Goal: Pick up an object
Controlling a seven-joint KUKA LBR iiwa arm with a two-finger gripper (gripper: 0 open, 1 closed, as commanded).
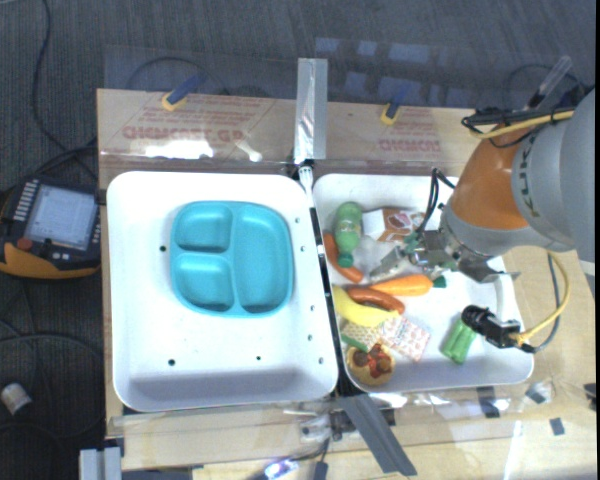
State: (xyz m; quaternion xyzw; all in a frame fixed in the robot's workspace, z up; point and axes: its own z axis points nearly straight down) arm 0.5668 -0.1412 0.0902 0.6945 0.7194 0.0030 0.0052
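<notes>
I read both white bins (130,368) as smooth, slightly glossy plastic, and the turquoise divided tray (230,256) at center left looks like matt plastic. The table (220,128) along the top has a pale, cardboard-like brown face under a clear, shiny sheet. The orange carrot (405,286) and green bottle (348,223) look like slick toy plastic. The floor (70,28) is dark, rough carpet. My arm (550,183) shows satin grey casing with a glossy orange band.

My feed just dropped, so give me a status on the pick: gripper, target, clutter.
Gripper low in right bin, above carrot. Nothing seen held. Hot dog, green bottle crowd close. Blue tray in left bin.
</notes>
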